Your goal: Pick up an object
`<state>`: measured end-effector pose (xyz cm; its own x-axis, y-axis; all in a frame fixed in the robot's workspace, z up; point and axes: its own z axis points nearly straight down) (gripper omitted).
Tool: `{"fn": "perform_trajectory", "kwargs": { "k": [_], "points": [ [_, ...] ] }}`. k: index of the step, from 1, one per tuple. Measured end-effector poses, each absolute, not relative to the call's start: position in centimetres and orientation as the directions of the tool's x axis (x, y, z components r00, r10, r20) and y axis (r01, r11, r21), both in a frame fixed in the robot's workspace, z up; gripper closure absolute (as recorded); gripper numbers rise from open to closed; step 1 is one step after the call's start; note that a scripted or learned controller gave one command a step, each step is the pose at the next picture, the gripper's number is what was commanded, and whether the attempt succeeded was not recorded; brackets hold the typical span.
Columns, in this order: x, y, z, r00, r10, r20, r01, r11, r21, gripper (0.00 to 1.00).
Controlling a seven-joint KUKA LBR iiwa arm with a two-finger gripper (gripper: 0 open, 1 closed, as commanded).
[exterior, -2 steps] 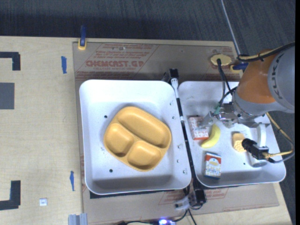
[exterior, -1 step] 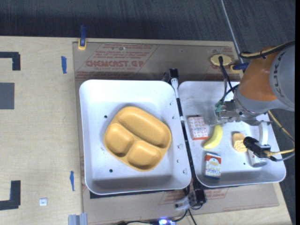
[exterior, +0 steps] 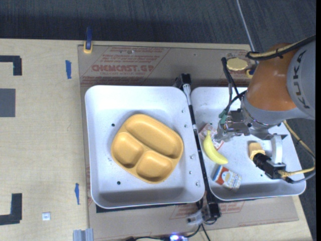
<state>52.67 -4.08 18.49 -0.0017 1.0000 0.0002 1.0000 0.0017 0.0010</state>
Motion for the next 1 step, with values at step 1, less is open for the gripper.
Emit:
{"fn": "perform_trajectory", "kwargs": {
  "k": [1],
  "points": [
    [52.66,-4.13,18.48,0.0,1.0,0.0,1.0,0.0,0.001,0.0]
  ]
}}
